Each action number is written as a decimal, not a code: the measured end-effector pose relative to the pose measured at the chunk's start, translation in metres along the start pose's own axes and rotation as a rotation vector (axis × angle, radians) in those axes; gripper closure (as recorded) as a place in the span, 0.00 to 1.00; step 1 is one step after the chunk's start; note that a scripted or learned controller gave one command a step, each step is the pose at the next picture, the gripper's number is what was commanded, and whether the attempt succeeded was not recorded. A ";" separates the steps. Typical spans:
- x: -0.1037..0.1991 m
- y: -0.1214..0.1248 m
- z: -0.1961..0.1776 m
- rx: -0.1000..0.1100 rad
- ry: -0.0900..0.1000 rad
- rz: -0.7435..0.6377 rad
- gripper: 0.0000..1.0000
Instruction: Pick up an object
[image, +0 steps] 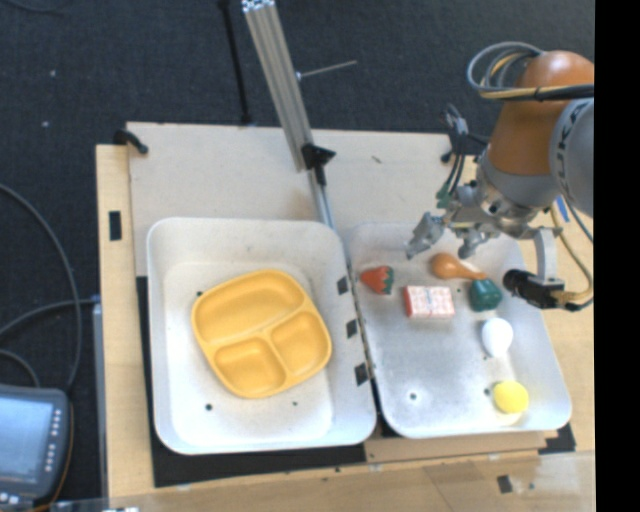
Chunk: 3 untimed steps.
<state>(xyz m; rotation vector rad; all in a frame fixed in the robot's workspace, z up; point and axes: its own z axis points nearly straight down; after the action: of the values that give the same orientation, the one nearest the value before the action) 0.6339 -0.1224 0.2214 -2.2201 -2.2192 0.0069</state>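
Camera view: gripper (447, 238) overlaps the orange drumstick-shaped toy (455, 266), contact unclear.

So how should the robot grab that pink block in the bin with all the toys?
Probably from straight above, closing across the pink block's two long sides. It lies flat, its short width suits a two-finger gripper, and the white bin floor is bare in front of it and behind. The red strawberry and green toy crowd its ends.
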 end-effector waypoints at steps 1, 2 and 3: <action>-0.005 0.001 0.063 0.001 0.000 0.002 0.00; -0.008 0.002 0.112 -0.008 -0.005 0.004 0.00; -0.009 0.003 0.098 -0.012 -0.004 0.009 1.00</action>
<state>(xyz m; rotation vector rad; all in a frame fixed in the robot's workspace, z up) 0.6365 -0.1315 0.1236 -2.2382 -2.2169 -0.0018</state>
